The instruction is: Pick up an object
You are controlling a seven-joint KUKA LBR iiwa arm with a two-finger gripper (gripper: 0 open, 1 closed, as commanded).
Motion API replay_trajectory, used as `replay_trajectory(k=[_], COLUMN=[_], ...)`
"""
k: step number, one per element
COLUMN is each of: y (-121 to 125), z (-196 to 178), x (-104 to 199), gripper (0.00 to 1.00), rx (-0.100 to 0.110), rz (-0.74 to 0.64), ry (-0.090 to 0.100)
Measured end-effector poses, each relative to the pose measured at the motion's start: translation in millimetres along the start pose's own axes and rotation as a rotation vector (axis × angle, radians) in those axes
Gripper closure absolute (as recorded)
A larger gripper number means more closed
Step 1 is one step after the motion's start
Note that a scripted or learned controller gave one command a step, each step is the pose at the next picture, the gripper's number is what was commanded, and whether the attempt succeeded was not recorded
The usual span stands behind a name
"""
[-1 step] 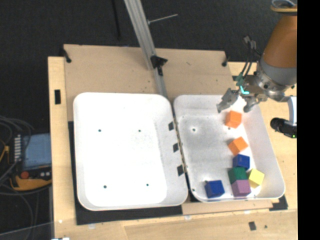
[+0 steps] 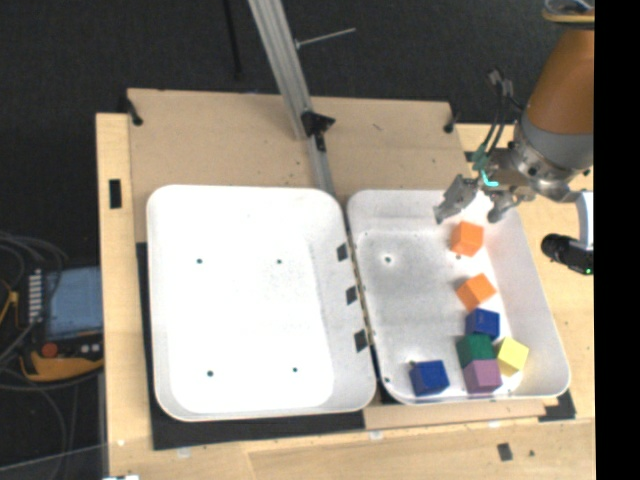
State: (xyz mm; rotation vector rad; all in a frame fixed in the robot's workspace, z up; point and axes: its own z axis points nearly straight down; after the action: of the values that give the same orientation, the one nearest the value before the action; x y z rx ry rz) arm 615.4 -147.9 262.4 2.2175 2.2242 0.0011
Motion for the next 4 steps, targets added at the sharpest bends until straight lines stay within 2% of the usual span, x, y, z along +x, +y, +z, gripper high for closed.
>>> replay_trajectory(k=[1,3,4], y=[-1.6,-2.7,-0.4], z=[47.9,163.1,148.3], x=[-11.2,-15.5,-15.9], gripper=[0.00,0.00,1.00], rx=[0.005,0.005,-0.004], rz=[0.005,0.008,0.013], ry=[-0.003,-0.002,-0.001])
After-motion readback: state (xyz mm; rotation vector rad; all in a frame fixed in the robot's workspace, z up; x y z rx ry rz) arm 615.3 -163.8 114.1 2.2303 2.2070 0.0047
